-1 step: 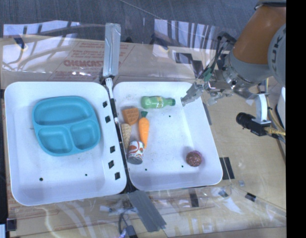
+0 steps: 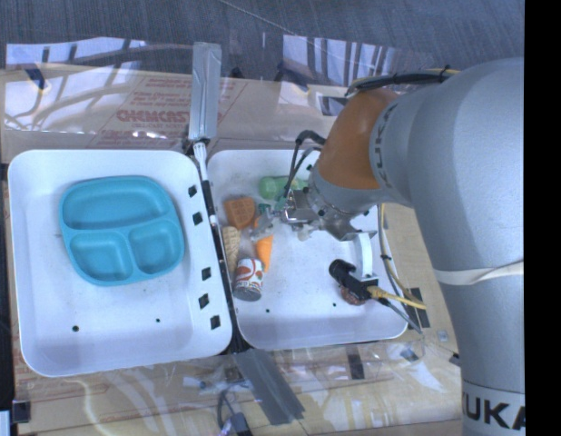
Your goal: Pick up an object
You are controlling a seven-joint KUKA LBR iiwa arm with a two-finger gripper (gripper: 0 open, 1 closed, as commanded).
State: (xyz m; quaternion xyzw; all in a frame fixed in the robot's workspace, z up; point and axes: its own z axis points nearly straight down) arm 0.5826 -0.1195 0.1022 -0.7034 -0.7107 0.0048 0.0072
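Objects lie in both bins on the counter [image 2: 99, 384]. Far to the left of the fingers [image 2: 292, 213], the left bin [image 2: 35, 334] holds a blue plate [image 2: 122, 228] with three parts. The rest are in the right bin [image 2: 308, 330], all on the left side of the fingers. A tan cone [image 2: 231, 241] lies by the bin's left wall. A brown lump [image 2: 241, 211] sits just above it, near the fingers. A red and white can [image 2: 249, 278] lies lower down, touching an orange carrot [image 2: 263, 250]. A green thing [image 2: 273, 187] sits just up and left of the fingers. The fingers are low over the bin. I cannot tell if they are open or closed, or if they hold anything. The grey arm [image 2: 444, 153] comes in from the right.
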